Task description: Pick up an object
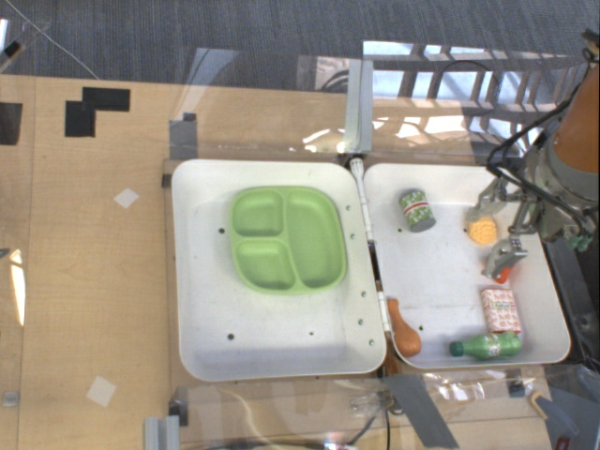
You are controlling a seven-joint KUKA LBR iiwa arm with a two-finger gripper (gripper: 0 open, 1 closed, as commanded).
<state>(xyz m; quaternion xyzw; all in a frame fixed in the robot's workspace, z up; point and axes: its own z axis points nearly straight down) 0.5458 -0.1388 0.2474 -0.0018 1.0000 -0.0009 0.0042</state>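
My gripper (501,224) hangs over the right side of the right bin (441,279), and it is open, its two fingers (507,250) spread apart. A small yellow round object (482,232) lies on the bin floor just left of the gap between the fingers; I cannot tell whether they touch it. A small orange-red piece (503,273) peeks out below the nearer finger. Also in this bin are a green-and-white can (416,210), a red-and-white box (501,309), a green bottle (486,347) lying on its side and an orange-brown drumstick-shaped item (402,331).
The left bin (202,326) holds a green divided plate (286,239). A raised divider (368,242) separates the two bins. The arm's grey body and black cables (525,143) enter from the right, over a metal frame behind the bins.
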